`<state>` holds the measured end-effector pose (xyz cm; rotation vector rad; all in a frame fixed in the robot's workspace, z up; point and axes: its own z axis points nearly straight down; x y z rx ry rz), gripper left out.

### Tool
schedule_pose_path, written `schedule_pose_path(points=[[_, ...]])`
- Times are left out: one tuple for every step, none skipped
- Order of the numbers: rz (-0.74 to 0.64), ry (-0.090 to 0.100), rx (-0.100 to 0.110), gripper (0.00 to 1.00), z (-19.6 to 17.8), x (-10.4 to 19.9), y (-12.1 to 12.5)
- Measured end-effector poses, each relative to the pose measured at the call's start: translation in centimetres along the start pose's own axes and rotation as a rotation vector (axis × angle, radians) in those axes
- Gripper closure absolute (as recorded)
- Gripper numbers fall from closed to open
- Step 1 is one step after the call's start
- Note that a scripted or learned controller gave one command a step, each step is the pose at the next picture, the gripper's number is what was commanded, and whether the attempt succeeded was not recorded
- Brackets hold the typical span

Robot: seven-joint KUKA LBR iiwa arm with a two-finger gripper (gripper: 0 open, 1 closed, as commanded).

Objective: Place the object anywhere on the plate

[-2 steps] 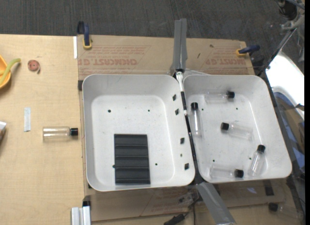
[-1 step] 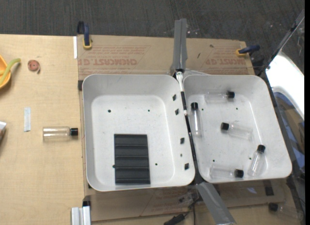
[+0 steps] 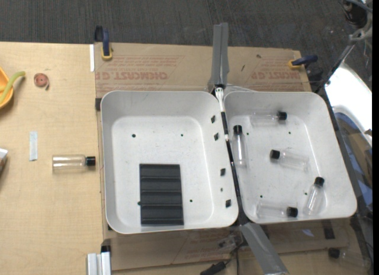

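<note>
Clear plastic vials with black caps, five of them, lie in the right shallow white bin [image 3: 331,120], and none of them is on the plate. One vial [image 3: 265,117] lies in the far part of the bin with its cap to the right. A second [image 3: 238,146] lies along the left wall with its cap at the far end. A third [image 3: 290,159] lies about in the middle with its cap to the left. A fourth [image 3: 314,195] lies near the right wall, at the near side. The fifth [image 3: 273,211] lies by the near wall with its cap to the right. They are all apart from each other. The black ribbed rectangular plate [image 3: 160,194] lies flat in the left white bin [image 3: 118,114], in its near part, with nothing on it. Both bins stand side by side, touching, on a brown cardboard sheet [image 3: 154,69]. A grey metal bar [image 3: 220,54] runs away from the joint between them on the far side. On the light wooden bench [image 3: 53,208], left of the bins, one more clear vial with a black cap [image 3: 71,162] lies on its side. Farther away on the bench there are a small reddish disc [image 3: 40,79] and an orange object [image 3: 3,90] at the left edge. Of the gripper I cannot tell how wide it is, nor if it has hold of anything.
</note>
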<state>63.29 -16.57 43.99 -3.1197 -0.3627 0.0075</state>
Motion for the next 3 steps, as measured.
schedule_pose_path(points=[[-0.255, 0.0, 0.0, 0.0, 0.0, -5.4, 4.3], [-0.01, 0.001, -0.001, 0.0, 0.0, 0.5, -3.0], [0.0, 0.001, -0.002, 0.0, 0.0, 1.2, -16.4]])
